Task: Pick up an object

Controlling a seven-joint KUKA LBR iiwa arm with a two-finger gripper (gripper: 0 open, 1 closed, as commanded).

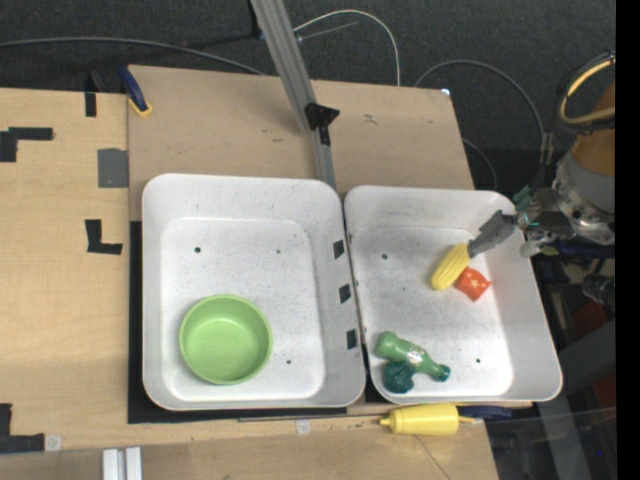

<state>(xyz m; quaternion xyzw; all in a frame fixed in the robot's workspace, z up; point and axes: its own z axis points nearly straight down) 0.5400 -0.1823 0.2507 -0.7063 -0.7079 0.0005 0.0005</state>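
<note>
In the right bin [500, 368] a yellow corn cob [449, 265] lies near the right wall, with a small orange-red block [473, 284] touching its lower right side. A green bottle-shaped toy [410, 354] lies near the bin's front, beside a dark teal piece [399, 376]. My gripper [482, 243] reaches in over the bin's right rim, and its tip sits just above and to the right of the corn cob. Nothing shows as held in it.
The left bin [240, 203] holds a green bowl [225, 339] in its front left part. A yellow bottle [424, 420] lies on the bench just outside the right bin's front rim. A grey pole [290, 58] slants over the back.
</note>
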